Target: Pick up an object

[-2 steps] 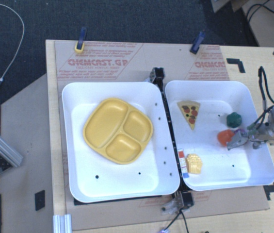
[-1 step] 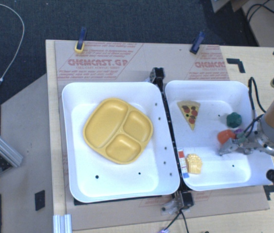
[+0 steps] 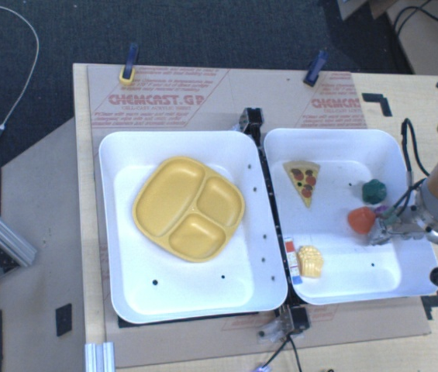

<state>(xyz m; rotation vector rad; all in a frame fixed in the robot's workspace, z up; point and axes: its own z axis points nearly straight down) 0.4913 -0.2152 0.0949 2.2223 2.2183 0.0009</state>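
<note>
2 white bins side by side on the desk (image 3: pixel 94 208). Left bin (image 3: pixel 118 270): 1 yellow divided plate (image 3: pixel 189 208), 3 compartments, lying flat near the bin's centre.

Right bin (image 3: pixel 335 281): pizza slice (image 3: pixel 304 181) toward the far left, tip pointing to the near side. Corn cob (image 3: pixel 310 261) near the near-left corner, just beside the bin's left wall. Green round object (image 3: pixel 374 191) and orange-red round object (image 3: pixel 362 220) toward the right side, close together, green one farther back.

Arm enters from the right, wrist low over the right bin. Gripper (image 3: pixel 380 231) sits just beside the orange-red object, on its right, about touching. Fingers: cannot tell whether apart or together; nothing seen between them.
</note>
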